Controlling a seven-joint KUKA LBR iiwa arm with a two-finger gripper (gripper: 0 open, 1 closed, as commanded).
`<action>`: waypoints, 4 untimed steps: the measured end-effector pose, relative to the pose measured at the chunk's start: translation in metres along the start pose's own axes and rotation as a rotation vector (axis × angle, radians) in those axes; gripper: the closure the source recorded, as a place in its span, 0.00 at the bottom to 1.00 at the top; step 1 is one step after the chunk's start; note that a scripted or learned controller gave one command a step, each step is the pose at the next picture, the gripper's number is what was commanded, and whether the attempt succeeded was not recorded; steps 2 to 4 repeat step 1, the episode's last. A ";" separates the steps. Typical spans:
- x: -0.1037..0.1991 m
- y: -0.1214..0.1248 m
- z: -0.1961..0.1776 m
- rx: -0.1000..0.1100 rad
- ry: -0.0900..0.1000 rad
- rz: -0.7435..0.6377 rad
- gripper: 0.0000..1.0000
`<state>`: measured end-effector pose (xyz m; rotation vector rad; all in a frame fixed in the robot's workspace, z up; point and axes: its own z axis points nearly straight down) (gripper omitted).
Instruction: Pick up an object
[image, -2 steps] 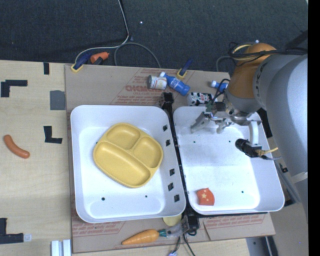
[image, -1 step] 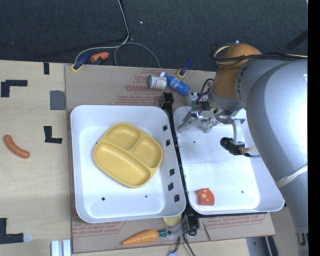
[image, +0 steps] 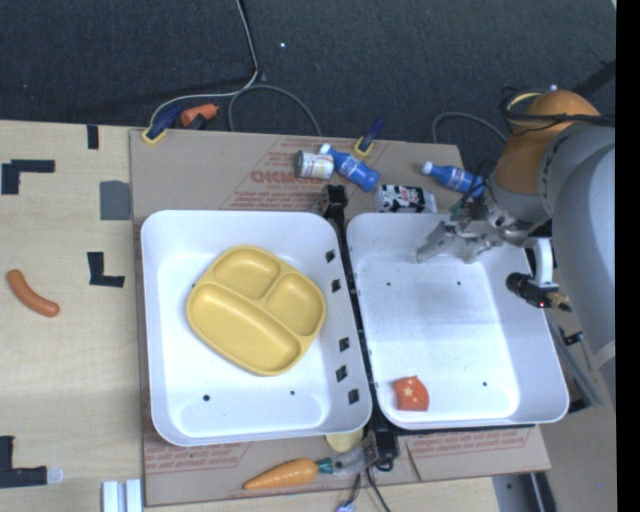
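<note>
Nearest to us, just off the front edge of the bins, a carrot (image: 282, 474) lies on the counter (image: 70, 400), outside easy reach. Behind it, in the front part of the right bin (image: 500, 300), sits the only loose thing on that side: a small orange-red block (image: 410, 393), close to the bin's front wall and left of its middle. We take this as the thing to pick. It looks chunky and blunt-cornered, with a paler patch on its front face; we judge it light and firm, easy to pinch if we come at it square.

To do the reach well, we should bring the tool (image: 458, 243) forward along the bin, well clear of the centre divider, and come down from straight above so the front wall does not block a finger. We should centre over the block before closing, as it could skid on the smooth white floor.

In the left bin (image: 165, 300) a yellow plate (image: 257, 308) with three compartments lies flat, too wide for an easy pinch.

Farther back, the tool hangs over the rear of the right bin, well apart from the block; whether it is apart or together we cannot tell. Beyond it, bottles (image: 340, 165) lie on the counter.
</note>
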<state>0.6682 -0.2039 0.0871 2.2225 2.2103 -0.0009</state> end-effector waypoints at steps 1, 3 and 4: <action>0.044 -0.068 -0.001 -0.001 0.002 -0.006 0.00; 0.044 -0.068 -0.001 -0.001 0.002 -0.006 0.00; 0.044 -0.068 -0.001 -0.001 0.002 -0.006 0.00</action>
